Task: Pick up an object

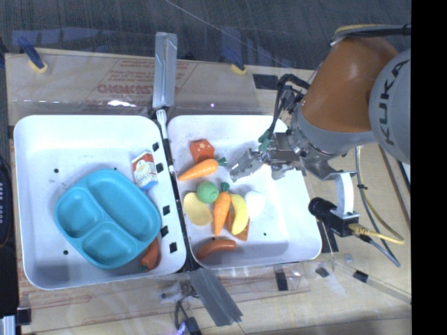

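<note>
My gripper (243, 167) hangs over the right bin (297, 236); grip state indeterminate. Carrot (199, 169) just left, white egg (254, 202) below.

Even bright light, soft shadows (slightly blurry)

One fixed camera, set above the bench (391, 271) and looking down at a slant. Both white bins inside the frame side by side: left bin (35, 187) at frame left, right bin (293, 229) toward the middle. Bench edge and dark floor across the top of the frame, so the far side sits up-frame. Near enough to take in both bins whole with some bench around them. Arm (349, 89) entering from frame right, large and close to the lens.
</note>
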{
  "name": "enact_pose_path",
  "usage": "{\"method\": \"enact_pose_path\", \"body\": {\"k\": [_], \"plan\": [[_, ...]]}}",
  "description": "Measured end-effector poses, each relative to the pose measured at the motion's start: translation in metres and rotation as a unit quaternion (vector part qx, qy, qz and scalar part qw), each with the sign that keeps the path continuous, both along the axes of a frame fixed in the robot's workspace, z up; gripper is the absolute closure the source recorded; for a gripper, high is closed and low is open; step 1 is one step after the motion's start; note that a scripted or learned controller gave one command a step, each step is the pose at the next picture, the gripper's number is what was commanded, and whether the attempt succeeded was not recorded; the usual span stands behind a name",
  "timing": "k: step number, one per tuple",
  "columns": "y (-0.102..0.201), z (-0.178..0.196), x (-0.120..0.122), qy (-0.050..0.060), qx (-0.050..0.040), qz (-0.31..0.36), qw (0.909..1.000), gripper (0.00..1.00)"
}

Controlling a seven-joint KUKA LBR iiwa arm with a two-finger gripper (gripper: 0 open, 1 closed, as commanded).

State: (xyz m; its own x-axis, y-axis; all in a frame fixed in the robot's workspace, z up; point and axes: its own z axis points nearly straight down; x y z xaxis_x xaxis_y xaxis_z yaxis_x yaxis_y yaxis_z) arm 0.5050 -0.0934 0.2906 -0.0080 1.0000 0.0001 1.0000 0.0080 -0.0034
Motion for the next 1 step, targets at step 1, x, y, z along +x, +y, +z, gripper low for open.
{"method": "enact_pose_path", "body": {"k": [1], "plan": [[0.0211,-0.1027,-0.023,0.003,0.0005,-0.002,1.0,0.0]]}}
